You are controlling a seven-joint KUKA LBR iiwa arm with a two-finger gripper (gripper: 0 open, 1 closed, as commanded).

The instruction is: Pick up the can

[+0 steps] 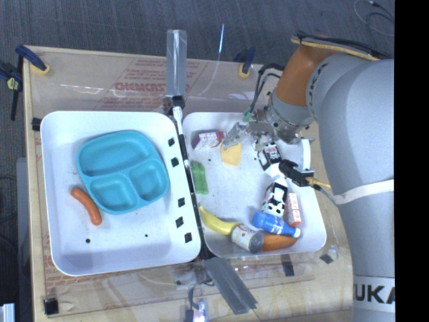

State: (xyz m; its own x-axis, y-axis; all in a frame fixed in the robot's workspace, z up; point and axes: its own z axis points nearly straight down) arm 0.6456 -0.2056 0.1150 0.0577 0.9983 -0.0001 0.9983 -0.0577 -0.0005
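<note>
The can (249, 239) lies on its side at the near edge of the right bin (315, 243), metal end up, wedged between a banana (216, 223) and a carrot (278, 243), with a blue bottle (275, 225) just behind; it looks stiff, light, smooth and apt to roll, so a hold across its round middle seems safest; the gripper (258, 129) hovers near the bin's far edge; whether its jaws are spread, I cannot tell.
</note>
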